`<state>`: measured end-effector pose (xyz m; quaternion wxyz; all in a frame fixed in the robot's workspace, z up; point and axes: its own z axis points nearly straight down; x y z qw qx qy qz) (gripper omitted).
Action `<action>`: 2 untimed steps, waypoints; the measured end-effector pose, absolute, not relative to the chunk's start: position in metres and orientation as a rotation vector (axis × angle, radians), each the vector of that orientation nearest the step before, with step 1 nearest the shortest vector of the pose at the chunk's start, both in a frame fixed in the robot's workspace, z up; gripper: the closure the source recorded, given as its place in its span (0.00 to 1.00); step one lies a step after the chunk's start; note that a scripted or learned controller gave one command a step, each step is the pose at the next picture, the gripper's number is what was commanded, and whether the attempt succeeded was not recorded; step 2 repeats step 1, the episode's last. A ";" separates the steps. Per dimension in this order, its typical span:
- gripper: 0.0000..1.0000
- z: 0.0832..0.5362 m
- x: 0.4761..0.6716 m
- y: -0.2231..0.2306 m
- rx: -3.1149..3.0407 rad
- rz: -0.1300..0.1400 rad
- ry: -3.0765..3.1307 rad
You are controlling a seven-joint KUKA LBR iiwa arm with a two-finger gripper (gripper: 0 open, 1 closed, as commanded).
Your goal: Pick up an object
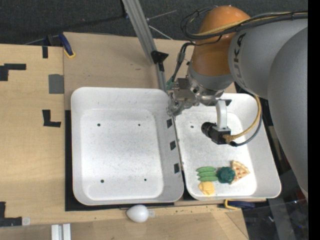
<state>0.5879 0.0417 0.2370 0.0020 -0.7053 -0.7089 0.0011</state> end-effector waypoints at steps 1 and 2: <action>1.00 0.240 0.570 0.084 -2.212 0.003 -2.226; 1.00 0.240 0.570 0.084 -2.212 0.003 -2.226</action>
